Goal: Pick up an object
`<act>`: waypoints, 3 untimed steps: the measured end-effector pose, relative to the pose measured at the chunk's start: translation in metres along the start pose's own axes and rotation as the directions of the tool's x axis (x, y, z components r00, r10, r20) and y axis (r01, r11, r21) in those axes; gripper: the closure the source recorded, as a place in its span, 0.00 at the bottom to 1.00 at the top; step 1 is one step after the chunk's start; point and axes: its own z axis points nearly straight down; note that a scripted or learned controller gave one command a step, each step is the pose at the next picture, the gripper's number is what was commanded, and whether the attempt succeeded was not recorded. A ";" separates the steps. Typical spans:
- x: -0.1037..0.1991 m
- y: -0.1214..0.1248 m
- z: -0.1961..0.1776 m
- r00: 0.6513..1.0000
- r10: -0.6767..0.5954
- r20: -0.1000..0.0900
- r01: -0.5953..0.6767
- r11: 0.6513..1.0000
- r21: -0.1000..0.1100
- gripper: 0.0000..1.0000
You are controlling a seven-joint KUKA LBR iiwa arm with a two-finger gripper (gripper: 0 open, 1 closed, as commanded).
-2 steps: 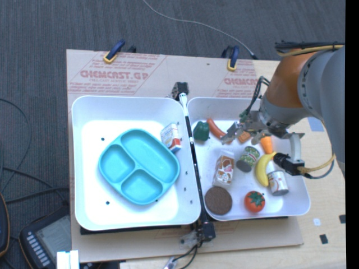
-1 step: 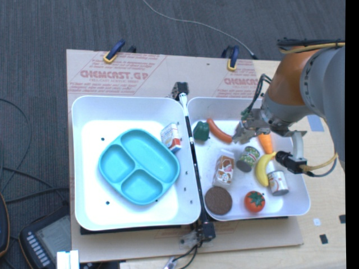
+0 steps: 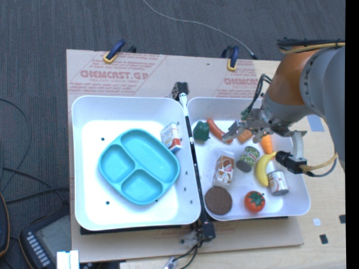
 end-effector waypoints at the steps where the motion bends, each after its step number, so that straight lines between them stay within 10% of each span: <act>1: 0.000 0.000 -0.010 1.000 0.000 0.000 0.000 1.000 -0.001 1.00; 2: 0.000 0.000 -0.010 1.000 0.000 0.000 0.000 1.000 -0.001 0.00; 3: 0.000 0.000 -0.020 1.000 0.000 -0.001 0.000 1.000 0.000 1.00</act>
